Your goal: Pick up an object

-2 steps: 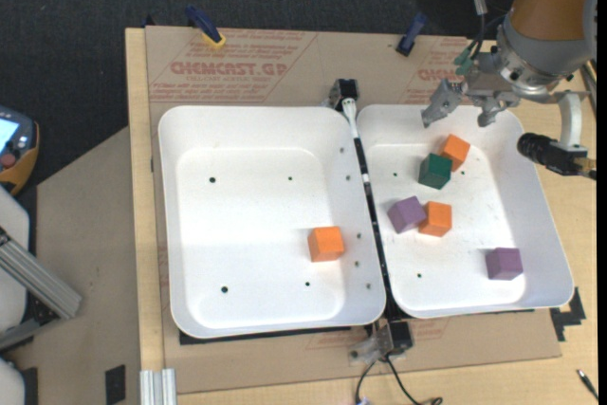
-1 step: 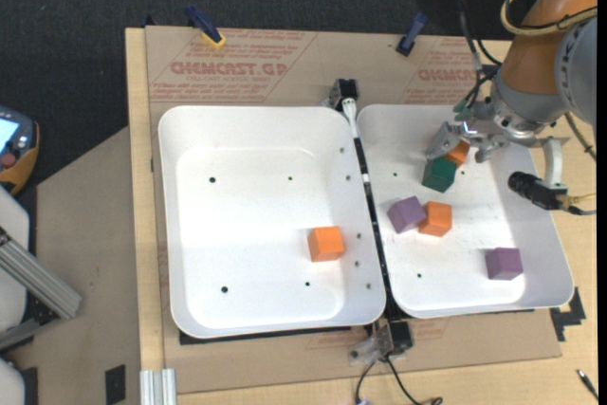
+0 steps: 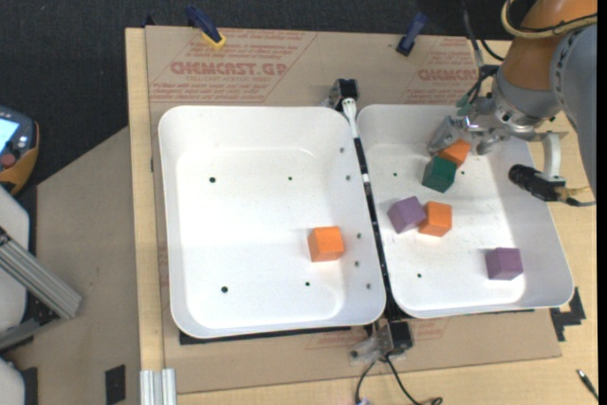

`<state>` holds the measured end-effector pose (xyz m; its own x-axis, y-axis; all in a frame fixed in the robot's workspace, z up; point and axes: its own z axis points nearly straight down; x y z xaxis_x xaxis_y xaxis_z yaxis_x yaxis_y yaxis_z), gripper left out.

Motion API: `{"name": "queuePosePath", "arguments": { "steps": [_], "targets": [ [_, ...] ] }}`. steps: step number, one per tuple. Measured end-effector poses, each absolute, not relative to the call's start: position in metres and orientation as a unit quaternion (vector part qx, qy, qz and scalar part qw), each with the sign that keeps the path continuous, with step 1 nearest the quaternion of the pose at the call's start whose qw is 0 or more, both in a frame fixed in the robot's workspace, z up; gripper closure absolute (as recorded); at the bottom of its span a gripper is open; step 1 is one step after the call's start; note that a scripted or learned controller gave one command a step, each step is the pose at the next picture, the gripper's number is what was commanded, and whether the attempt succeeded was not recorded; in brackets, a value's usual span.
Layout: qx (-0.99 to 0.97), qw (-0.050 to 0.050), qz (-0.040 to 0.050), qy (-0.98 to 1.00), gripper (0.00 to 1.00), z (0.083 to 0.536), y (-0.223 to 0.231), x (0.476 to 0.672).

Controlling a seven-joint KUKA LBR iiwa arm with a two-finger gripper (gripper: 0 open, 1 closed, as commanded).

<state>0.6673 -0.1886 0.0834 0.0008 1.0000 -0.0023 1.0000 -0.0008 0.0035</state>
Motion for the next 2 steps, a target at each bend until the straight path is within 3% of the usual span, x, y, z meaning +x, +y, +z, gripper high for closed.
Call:
{"name": "queuePosePath", "arguments": {
  "steps": [1, 2],
  "targets": [
    [0.707, 0.003, 0.0010, 0.707, 1.00, 0.096, -0.188, 0.667],
    [0.706, 0.003, 0.0019, 0.708, 1.00, 0.198, -0.157, 0.657]
  ]
}}
